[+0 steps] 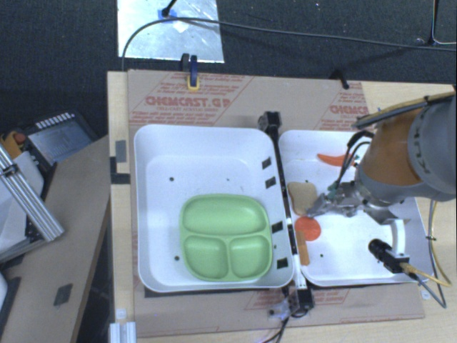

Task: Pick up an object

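At the right of the frame we saw the arm [410,156] bent low over the right bin [343,266], its gripper [323,204] down near that bin's left wall. To the left, the left bin [153,156] held a green divided plate [225,236]. Under the gripper lay a tan piece [300,195] and, just below it, a red round piece [308,228]; an orange carrot-like piece [330,158] sat higher in the same bin. We could not tell whether the gripper was apart or together, nor whether it touched anything. We judged this the reach for a grasp; the next move called for closing squarely on the tan piece, then lifting.
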